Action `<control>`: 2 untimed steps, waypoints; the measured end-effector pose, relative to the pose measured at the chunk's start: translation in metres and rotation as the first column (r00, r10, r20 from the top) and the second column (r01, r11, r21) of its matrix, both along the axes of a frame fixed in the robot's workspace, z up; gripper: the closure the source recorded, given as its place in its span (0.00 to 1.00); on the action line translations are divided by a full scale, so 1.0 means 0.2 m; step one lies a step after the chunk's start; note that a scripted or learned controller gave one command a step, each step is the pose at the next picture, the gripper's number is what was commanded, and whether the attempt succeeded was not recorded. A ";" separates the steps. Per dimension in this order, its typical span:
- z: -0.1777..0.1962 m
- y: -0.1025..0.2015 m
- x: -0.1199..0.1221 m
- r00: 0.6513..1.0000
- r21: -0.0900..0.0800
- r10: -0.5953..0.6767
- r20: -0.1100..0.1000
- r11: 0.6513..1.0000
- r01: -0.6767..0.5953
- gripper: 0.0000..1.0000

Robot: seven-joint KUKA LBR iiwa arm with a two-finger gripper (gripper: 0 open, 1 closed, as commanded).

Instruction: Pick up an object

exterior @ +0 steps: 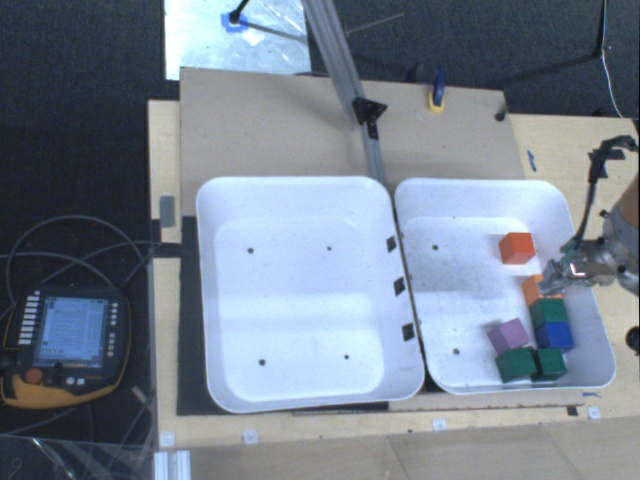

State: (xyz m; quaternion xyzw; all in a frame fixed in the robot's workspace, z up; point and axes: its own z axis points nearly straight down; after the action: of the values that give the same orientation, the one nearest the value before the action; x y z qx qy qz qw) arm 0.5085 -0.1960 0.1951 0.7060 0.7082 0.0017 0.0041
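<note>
gripper over the right bin's block cluster

nearest you along the bottom of the view, the pale wooden tabletop (300,448) carries both bins, and a yellow-and-grey teach pendant with a lit screen (65,343) lies on the dark floor to the left. in the shallow white plastic right bin (440,208), the front right corner holds two dark green cubes, one (514,365) just left of the other (548,364). right behind them you'll see a pale purple cube (508,335) beside a blue cube (553,335), and a third green cube (548,311) sits touching the blue one's far side.

the metal two-finger gripper (566,270) hangs above a small orange block (531,289) at the far edge of that cluster, close against the bin's right wall. you cannot tell from this view how its jaws stand, and nothing can be seen caught in them. a brighter orange cube (516,248) stands apart, further back in the bin.

the shallow white plastic left bin (300,193) lies alongside, touching the right one. beyond both, a grey metal pole (335,43) slants up from the tabletop's rear.
</note>
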 end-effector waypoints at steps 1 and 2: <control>0.22 0.00 -0.01 1.000 0.000 0.001 0.000 1.000 -0.001 1.00; 0.50 0.00 0.00 1.000 0.000 0.002 0.000 1.000 -0.002 1.00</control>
State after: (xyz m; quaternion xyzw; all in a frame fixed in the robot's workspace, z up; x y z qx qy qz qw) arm 0.5084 -0.1966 0.2945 0.7054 0.7088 0.0019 0.0042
